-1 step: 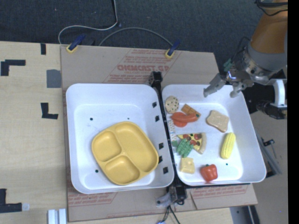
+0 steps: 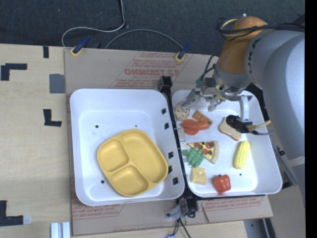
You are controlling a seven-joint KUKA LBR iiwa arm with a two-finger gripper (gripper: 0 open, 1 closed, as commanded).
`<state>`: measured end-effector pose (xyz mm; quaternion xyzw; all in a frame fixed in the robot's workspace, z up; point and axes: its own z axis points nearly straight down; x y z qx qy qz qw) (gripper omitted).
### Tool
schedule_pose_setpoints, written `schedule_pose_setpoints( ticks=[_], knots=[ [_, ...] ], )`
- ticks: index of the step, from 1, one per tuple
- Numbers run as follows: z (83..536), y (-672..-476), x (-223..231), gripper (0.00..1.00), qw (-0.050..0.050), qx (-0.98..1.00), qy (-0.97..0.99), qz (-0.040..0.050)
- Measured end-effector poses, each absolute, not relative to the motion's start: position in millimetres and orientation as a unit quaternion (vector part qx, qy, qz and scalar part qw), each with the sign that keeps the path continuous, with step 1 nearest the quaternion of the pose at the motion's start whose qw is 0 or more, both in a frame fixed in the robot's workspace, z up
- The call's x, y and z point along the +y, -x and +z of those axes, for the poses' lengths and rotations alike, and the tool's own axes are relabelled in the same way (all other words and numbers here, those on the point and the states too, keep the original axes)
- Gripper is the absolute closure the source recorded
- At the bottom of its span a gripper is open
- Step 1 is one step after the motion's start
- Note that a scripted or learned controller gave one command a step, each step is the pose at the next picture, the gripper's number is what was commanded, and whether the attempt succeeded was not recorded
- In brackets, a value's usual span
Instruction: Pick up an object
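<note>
Left bin [image 2: 84, 113] holds a yellow divided plate [image 2: 131, 161]. Right bin [image 2: 265, 180] carries toy food: cookie [image 2: 182, 114], hot dog [image 2: 194, 126], pizza slice [image 2: 208, 149], cheese [image 2: 199, 175], red pepper [image 2: 222, 183], corn [image 2: 241, 154]. The gripper [image 2: 216, 97] hovers above the cookie, jaws spread, pinching nothing.

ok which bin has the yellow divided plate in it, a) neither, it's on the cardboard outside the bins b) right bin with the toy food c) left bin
c: the yellow divided plate lies flat inside the left bin, while the right bin holds the toy food such as the corn cob and the pizza slice.
</note>
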<state>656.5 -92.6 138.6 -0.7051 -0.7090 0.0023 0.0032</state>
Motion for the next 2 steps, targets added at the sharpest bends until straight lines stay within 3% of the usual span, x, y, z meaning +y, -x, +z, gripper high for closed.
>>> schedule_pose_setpoints(
  ticks=[1,2],
  knots=[
    [81.0,-616.6,-94.9,0.00,0.001,-0.707,0.707,0.0020],
    [94.4,-618.9,-94.3,1.00,0.000,-0.708,0.706,0.0003]
  ],
)
